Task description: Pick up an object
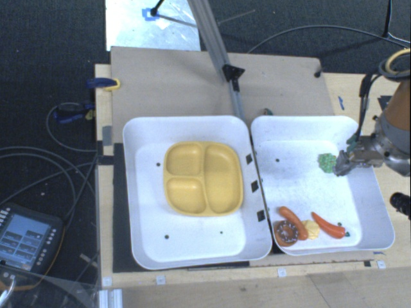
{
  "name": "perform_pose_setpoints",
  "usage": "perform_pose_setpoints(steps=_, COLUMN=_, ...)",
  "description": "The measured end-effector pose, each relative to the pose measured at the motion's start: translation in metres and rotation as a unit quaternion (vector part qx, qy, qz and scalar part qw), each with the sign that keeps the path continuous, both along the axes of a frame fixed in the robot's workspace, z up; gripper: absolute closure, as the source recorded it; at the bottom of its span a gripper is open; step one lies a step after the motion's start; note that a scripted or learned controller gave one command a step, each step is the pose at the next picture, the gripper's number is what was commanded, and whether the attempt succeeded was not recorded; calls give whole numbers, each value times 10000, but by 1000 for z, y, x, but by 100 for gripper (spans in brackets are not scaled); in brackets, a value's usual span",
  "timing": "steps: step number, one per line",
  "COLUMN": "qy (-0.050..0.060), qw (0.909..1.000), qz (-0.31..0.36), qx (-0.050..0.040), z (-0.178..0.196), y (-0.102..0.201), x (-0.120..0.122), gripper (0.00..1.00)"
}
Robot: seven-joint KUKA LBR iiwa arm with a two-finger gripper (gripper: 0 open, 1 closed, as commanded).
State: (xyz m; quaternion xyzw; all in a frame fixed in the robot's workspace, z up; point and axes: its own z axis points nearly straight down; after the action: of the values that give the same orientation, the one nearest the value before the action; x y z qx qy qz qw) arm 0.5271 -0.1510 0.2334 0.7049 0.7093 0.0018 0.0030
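Observation:
The right bin (302, 143) holds several toy foods. A green leafy piece (327, 162) lies near its right side. Along the front lie a red sausage (292, 221), a chocolate donut (285, 232), a small yellow piece (312, 229) and an orange carrot (328, 225). My gripper (342, 163) comes in from the right and hangs just to the right of the green piece, touching or nearly touching it. Its fingertips are dark and small, and I cannot make out their spacing.
The left bin (144, 191) holds a yellow divided plate (203, 178). A grey pole (212, 37) slants across the back of the bench. Cables and a teach pendant (22, 236) lie on the floor at the left.

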Motion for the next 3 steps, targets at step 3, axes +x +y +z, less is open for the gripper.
perform_pose_setpoints(steps=3, qy=14, qw=10000, qz=23, qx=18, z=8, y=146, x=60, gripper=100)
